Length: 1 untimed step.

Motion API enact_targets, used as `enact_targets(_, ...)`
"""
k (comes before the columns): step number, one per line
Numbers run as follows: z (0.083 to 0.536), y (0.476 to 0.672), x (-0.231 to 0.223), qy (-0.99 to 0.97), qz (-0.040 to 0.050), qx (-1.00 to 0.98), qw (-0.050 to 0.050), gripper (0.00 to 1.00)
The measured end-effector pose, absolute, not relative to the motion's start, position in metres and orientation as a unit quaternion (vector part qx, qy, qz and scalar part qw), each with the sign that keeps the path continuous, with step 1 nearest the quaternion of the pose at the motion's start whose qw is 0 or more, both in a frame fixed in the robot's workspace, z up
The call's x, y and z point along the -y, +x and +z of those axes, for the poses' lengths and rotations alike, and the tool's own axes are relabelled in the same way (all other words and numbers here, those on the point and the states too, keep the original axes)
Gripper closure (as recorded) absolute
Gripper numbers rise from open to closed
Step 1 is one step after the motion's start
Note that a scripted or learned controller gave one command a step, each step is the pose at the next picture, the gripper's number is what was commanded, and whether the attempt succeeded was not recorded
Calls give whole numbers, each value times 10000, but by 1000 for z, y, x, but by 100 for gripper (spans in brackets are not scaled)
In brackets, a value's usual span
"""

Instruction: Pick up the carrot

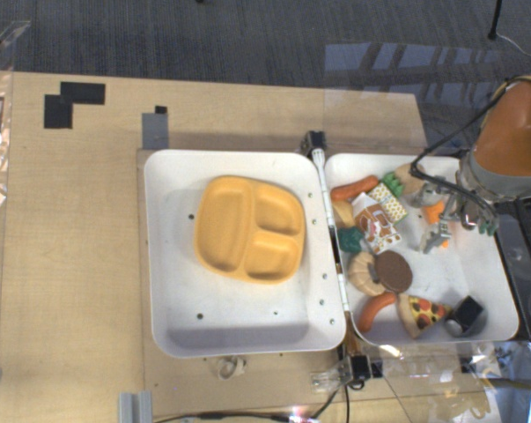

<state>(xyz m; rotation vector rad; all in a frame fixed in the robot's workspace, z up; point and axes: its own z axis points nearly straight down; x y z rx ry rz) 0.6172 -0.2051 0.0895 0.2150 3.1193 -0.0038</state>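
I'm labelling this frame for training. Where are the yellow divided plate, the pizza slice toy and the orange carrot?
Yellow divided plate [223, 223]: camera view, its large compartment.
Pizza slice toy [421, 311]: camera view, its topped face.
Orange carrot [355, 188]: camera view, mid-body.

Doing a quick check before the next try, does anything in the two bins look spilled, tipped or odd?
Nothing stands out. The toy food lies jumbled in the right bin, and the yellow divided plate sits flat in the left bin.

The grey arm [512, 148] reaches in from the right, its hand [441, 233] pointing down.
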Motion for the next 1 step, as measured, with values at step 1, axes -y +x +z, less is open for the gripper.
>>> enact_targets(1, 89, 602, 204, 1132, 4, -9935, 79, 0)
